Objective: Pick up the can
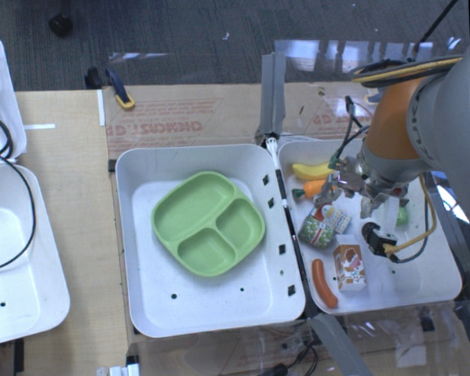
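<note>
The can [316,229], with a green and red label, lies tilted in the right bin [428,283] near its left wall. My gripper [348,195] hangs just above and to the right of the can, close to its upper end. Nothing shows between the gripper and the can that tells of a hold. The grey arm with its orange band [396,120] reaches in from the right and hides the bin's back right part.
Around the can lie a yellow banana [311,170], an orange carrot [314,188], a small red and white carton [349,265], a red sausage [325,283] and a green item [402,214]. The left bin [147,306] holds a green divided plate [208,222].
</note>
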Robot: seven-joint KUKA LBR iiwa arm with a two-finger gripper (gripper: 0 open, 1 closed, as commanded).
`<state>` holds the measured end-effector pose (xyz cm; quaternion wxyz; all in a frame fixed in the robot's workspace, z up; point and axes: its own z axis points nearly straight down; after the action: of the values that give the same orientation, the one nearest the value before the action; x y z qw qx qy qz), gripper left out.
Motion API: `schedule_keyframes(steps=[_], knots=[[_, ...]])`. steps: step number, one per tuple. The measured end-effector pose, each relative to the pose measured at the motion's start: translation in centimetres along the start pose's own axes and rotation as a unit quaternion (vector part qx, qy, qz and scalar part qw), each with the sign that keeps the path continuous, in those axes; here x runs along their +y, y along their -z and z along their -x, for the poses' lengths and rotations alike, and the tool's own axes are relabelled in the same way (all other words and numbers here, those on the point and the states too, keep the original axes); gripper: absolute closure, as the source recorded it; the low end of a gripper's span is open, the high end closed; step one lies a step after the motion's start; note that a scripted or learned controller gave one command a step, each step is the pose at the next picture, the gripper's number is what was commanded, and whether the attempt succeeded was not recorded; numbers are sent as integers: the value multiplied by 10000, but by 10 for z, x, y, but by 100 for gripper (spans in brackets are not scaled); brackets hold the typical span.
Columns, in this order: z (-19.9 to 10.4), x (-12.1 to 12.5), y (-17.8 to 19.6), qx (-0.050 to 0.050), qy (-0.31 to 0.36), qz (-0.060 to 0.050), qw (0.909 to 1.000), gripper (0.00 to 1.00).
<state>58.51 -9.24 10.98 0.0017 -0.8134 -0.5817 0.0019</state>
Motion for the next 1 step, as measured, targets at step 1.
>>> schedule_keyframes(steps=[1], knots=[[-33,23,82,-9,1752,24,9845,0]])
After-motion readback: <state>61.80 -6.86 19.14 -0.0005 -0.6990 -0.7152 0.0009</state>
